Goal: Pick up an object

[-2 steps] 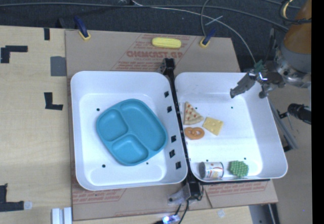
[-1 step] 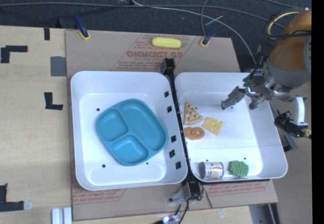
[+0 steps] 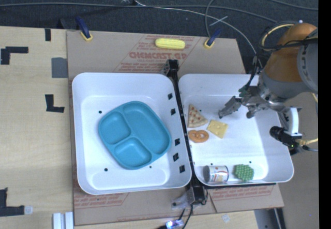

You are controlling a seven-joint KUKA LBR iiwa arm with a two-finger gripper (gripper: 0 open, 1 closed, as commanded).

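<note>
The hand (image 3: pixel 239 109) hangs spread and empty above the right bin (image 3: pixel 258 142); dropping here, it could miss the cheese wedge (image 3: pixel 217 128) and close on bare floor

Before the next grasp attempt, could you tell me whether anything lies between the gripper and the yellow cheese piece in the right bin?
Nothing visible does. The gripper sits over the right bin, and bare white floor separates it from the yellow cheese piece. The pizza slice and round orange piece lie beyond it.
</note>
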